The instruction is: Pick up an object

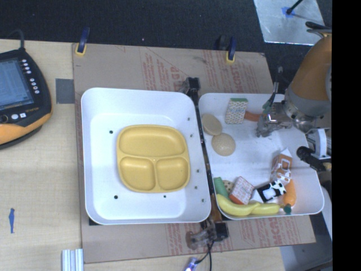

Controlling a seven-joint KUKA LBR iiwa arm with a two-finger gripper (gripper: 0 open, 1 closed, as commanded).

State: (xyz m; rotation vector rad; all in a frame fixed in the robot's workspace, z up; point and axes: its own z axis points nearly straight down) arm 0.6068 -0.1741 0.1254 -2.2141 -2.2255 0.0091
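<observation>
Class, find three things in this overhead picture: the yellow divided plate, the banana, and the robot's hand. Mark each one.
Yellow divided plate (153, 157): camera view, on the ridge where its three sections meet.
Banana (243, 209): camera view, on the middle of its curved body.
Hand (266, 130): camera view, at its tips above the right bin.

Yellow three-compartment tray (153, 157) sits centred in the left white bin (96, 151). Orange-edged pendant (20, 95) with lit screen lies on the counter (39, 196) at far left. Brown cardboard sheet (169, 66) underlies both bins, clamped by blue clips (82, 41).
</observation>
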